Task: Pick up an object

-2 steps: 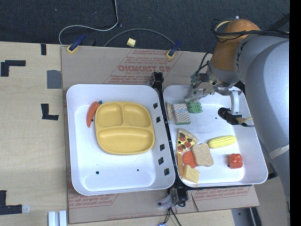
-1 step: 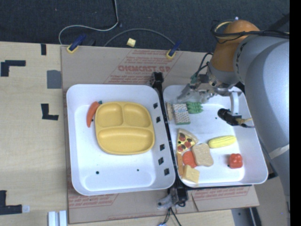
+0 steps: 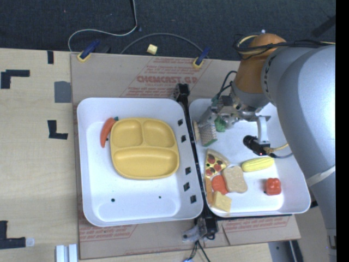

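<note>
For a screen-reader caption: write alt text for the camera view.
A grey arm reaches from the right over the right bin, its tool low near the bin's upper left corner. That bin holds a pizza slice, bread, corn, cheese and a red pepper. The left bin holds a yellow tray and a carrot.

The gripper (image 3: 210, 125) hangs low in the right bin (image 3: 292, 198); pizza slice (image 3: 214, 164), bread (image 3: 235, 179) and corn (image 3: 257, 164) lie just below it.
</note>
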`<state>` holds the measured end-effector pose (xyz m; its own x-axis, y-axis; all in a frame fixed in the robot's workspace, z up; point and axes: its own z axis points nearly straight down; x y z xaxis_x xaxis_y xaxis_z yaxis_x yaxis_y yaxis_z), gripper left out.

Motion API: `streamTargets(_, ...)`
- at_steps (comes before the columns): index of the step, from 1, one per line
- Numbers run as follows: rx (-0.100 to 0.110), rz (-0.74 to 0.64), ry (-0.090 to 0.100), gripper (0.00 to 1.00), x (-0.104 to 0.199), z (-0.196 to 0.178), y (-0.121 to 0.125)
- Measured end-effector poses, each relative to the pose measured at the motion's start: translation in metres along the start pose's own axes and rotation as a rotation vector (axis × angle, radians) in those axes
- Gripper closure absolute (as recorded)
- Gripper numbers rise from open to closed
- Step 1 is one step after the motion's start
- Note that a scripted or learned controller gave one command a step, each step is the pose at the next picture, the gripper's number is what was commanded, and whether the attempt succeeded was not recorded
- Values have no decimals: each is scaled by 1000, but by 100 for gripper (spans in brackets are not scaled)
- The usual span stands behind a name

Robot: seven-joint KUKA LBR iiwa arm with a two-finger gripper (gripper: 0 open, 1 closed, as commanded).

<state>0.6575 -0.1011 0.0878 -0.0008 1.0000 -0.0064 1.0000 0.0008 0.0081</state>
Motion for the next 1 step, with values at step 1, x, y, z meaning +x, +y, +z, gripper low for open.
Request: streamTargets(1, 6, -1, 4, 100, 1, -8, -1)
